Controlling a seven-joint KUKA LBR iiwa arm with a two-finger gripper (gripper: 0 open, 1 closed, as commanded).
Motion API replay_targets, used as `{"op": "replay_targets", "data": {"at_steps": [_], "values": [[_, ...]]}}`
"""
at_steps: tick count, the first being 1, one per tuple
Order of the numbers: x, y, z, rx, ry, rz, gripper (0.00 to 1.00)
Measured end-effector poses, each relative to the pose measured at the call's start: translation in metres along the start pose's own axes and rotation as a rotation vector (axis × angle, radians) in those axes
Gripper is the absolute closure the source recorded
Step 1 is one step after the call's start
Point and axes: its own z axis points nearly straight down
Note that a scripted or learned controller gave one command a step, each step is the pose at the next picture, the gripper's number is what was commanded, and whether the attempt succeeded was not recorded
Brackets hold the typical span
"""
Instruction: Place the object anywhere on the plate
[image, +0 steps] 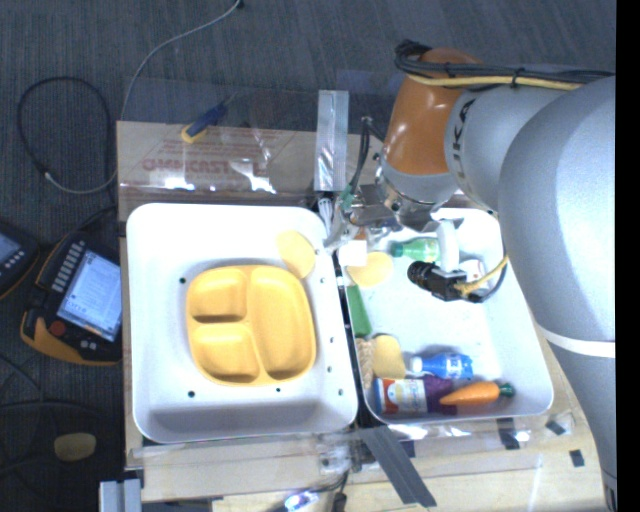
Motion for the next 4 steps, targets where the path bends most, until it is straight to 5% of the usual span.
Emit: {"op": "replay_targets", "data": {"at_steps": [1, 2, 3, 4], "values": [[0.055, -0.006, 0.000, 0.000, 0.002, -0.207, 1.00], [0.055, -0.006, 0.000, -0.001, 0.003, -0.207, 0.00], [0.071, -0.011, 0.025, -0.060, -0.011, 0.356, 0.00], [0.062, -0.012, 0.019, -0.052, -0.024, 0.364, 1.00]]}}
